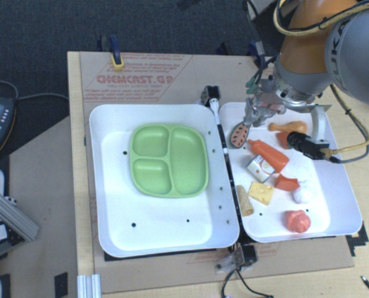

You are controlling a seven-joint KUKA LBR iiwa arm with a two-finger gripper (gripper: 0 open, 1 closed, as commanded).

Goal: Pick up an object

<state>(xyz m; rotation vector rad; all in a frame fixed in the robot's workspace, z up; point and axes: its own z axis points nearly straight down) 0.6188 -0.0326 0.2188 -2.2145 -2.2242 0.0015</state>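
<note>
My gripper (253, 115) hangs over the far left corner of the right bin (339, 185). Just below and left of it lies a brown-red oval piece (238, 135), close to the gripper tip; whether they touch I cannot tell. An orange bottle-shaped toy (269, 154) lies beside that, with a small white carton (257, 169) against it. Further toys in this bin are a yellow wedge (262, 192), a red piece (286, 182), a white lump (302, 195), a pink-red lump (297, 220), a tan cylinder (244, 201) and an orange drumstick shape (289, 127).
The left bin (110, 185) holds a green divided plate (169, 160). A black rail (224, 160) runs between the two bins. The arm's grey and orange body (314, 30) looms over the right bin's far edge.
</note>
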